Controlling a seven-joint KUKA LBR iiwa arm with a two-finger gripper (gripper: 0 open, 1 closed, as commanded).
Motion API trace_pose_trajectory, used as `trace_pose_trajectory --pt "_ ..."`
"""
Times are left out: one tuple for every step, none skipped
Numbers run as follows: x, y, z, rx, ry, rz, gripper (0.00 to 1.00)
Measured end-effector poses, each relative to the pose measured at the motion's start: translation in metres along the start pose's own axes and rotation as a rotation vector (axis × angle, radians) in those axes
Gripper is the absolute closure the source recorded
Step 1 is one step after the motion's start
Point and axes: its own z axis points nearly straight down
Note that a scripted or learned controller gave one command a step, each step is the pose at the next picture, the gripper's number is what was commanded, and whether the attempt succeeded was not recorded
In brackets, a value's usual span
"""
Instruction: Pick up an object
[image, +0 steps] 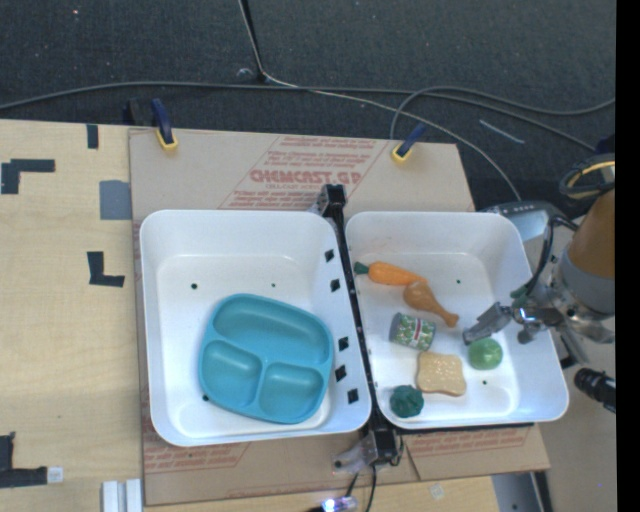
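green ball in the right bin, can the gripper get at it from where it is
Probably yes. The gripper hangs just above the green ball near the right bin's right wall, nothing between them. The bread slice lies close on the ball's left, which could crowd one finger.

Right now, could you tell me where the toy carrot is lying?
The carrot lies in the right bin, near its upper left corner, just above the chicken drumstick.
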Motion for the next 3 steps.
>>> trace_pose_trajectory --pt "0.0 0.003 -0.006 -0.012 -0.003 -0.004 0.0" --pt "-0.004 -0.003 0.054 -0.009 -0.002 -0.004 0.0" --pt "-0.004 -0.001 0.094 -0.015 -0.004 -0.003 0.0"
